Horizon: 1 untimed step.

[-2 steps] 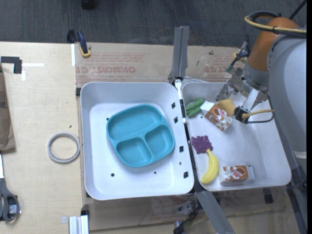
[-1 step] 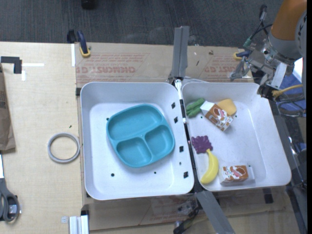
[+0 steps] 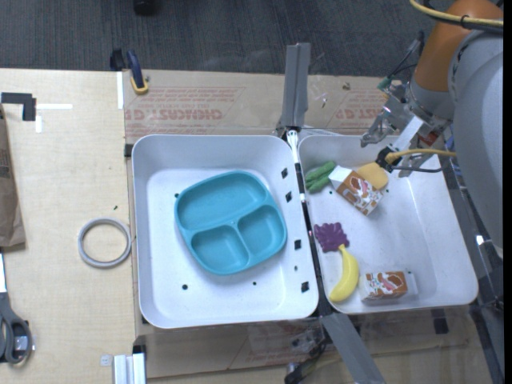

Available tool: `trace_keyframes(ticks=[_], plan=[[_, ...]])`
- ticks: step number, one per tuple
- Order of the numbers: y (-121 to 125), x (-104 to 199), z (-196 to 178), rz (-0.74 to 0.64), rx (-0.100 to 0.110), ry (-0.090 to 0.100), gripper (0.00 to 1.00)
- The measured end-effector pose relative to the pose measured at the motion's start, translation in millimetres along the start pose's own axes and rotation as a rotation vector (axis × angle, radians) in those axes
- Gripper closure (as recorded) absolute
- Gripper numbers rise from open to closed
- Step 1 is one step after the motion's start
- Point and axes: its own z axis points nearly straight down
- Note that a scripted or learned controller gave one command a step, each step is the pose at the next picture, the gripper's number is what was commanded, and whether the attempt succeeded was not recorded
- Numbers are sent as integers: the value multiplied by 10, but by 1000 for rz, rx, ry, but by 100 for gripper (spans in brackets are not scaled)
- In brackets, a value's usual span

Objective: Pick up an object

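My gripper (image 3: 381,146) hangs over the back of the right bin (image 3: 436,238), its fingers apart with nothing between them. Just below and left of it a yellow lump (image 3: 373,174) rests against a small orange-and-white carton (image 3: 357,192). A green vegetable (image 3: 320,174) lies at the bin's back left. Purple grapes (image 3: 330,234) and a banana (image 3: 346,275) sit along the left wall. A second small carton (image 3: 387,286) lies near the front edge.
The left bin (image 3: 160,278) holds a blue divided plate (image 3: 230,221). A grey upright post (image 3: 297,86) stands behind the seam between the bins. On the bench to the left lie a tape ring (image 3: 104,242) and scissors (image 3: 12,336).
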Motion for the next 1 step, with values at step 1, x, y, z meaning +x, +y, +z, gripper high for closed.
trace_keyframes(ticks=[1], plan=[[-171,33,-1000,-139,-2,1,0]])
